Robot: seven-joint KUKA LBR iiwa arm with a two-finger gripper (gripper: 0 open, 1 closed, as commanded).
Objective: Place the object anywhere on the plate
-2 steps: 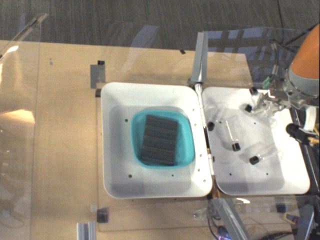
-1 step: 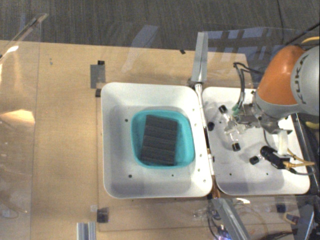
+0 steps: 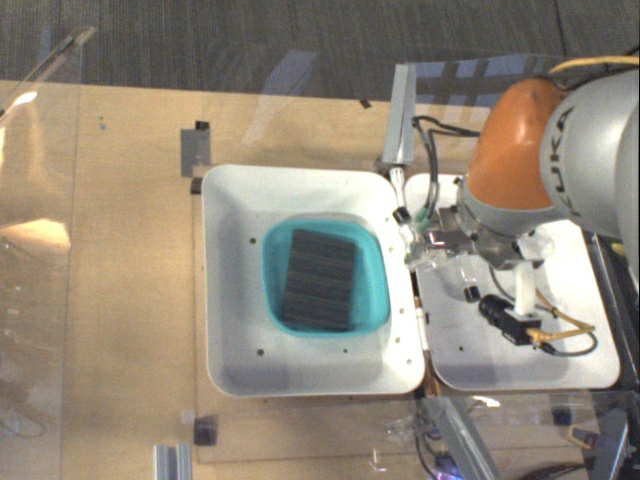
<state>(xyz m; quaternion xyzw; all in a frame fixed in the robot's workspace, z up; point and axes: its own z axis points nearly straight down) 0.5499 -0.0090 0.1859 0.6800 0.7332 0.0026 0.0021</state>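
Note:
A dark grey ribbed rectangular block point(image 3: 320, 278) lies flat on the teal plate point(image 3: 375, 283), which sits in the middle of the left white bin point(image 3: 230, 268). The block is entirely within the plate's rim and nothing touches it. My gripper point(image 3: 468, 268) hangs over the near left part of the right bin point(image 3: 590, 358), to the right of the plate and apart from the block. The orange band point(image 3: 510, 163) and the grey wrist hide most of it from above.
A black connector with a yellowish cable point(image 3: 525, 330) dangles below the wrist over the right bin. A grey metal post point(image 3: 398, 118) stands behind the gap between the bins. The bins' raised rims meet at about mid view.

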